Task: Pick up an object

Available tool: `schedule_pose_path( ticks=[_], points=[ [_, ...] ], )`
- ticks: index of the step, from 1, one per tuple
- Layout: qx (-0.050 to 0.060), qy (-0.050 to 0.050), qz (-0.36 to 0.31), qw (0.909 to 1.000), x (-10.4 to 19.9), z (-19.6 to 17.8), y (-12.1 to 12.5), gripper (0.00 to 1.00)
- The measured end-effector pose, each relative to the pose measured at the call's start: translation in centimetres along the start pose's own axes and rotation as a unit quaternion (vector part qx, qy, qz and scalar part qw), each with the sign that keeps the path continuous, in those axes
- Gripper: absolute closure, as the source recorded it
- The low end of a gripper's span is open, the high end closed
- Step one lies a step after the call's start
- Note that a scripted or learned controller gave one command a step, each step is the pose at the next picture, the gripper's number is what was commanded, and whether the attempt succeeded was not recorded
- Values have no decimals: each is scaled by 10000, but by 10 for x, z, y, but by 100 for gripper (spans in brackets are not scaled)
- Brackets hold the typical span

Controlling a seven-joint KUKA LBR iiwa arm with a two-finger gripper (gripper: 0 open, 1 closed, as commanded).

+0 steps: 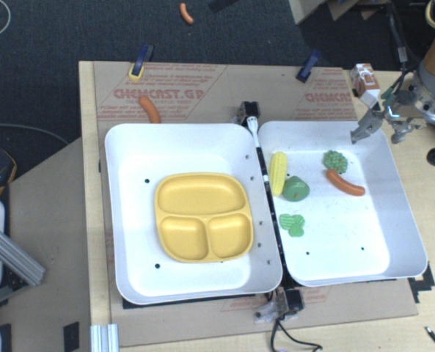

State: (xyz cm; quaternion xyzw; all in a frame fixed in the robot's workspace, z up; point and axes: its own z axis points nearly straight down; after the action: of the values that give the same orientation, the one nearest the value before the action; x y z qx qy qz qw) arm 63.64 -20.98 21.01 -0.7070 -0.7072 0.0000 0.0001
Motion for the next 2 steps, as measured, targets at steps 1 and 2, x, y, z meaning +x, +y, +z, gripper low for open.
schedule_pose_path(
  ticks=[1, 2],
  points=[
    [33, 10, 0, 10000, -1, 64, 0, 0],
    [34, 14, -5, 10000, 10, 121, -3, 0]
  ],
)
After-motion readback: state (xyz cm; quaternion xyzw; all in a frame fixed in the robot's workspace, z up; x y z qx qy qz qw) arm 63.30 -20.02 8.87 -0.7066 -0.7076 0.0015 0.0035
